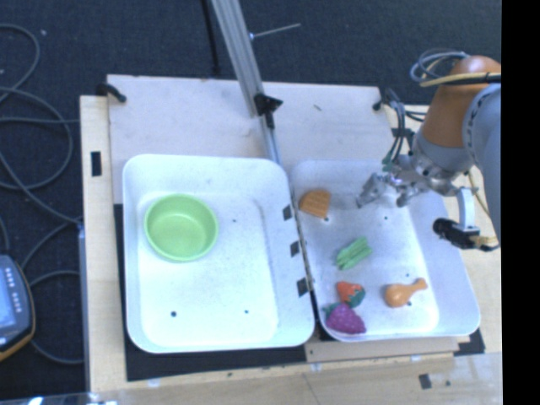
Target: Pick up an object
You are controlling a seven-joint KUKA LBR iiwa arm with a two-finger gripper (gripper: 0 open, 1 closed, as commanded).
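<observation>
The right bin [439,306] holds several toy foods: a tan bread roll [315,202] at its upper left, a green bean pod [353,252] in the middle, a red strawberry [349,293], purple grapes [345,318] at the front edge, and an orange drumstick [403,292] at the front right. My gripper [387,190] hangs over the bin's far part, right of the roll and above the bean pod. Its fingers are spread with nothing between them.
The left bin [245,306] holds a green bowl [180,226] at its left. A slanted metal pole [241,53] rises from between the bins at the back. Cables lie on the dark floor at left.
</observation>
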